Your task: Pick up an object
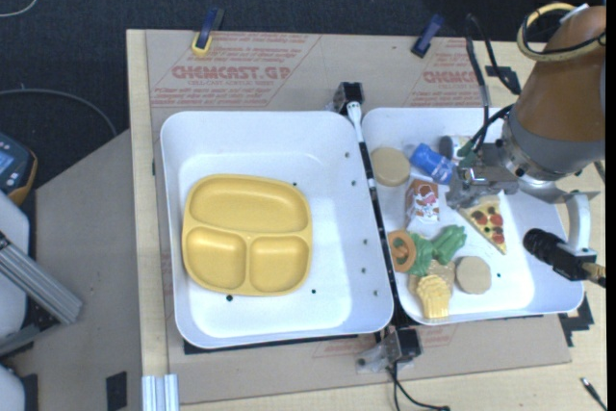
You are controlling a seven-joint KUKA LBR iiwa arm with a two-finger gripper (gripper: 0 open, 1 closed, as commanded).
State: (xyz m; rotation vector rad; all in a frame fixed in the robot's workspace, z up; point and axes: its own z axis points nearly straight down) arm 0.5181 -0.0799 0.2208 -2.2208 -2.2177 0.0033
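Item: toy pizza slice (488, 224), right bin (549, 298), lying flat just below my gripper (472, 180).

Location: in the upper-right part of the toy cluster, tip pointing down toward the round tan disc (473, 275); the green leafy toy (438, 244) lies just to its left.

Appearance: a yellow-orange wedge with red spots, crust end uppermost, small and thin.

Handling, as I judge it: light, rigid moulded plastic, not fragile, with a smooth and probably slippery face. It sits low against the bin floor, so a top pinch has little edge to bite. I would take it across the two long sides near the wide crust end, where the wedge gives the most width, and avoid the tip, which may squirt out.

Gripper state: low over the bin between the blue item (430, 161) and the slice. I cannot tell how it is set, nor whether it has anything.

Other stock in the same bin: tan cookie (391, 166), red-and-white packet (423, 202), orange pretzel (402, 251), yellow fries (434, 294).

Left bin (192, 135): a yellow divided plate (248, 233).
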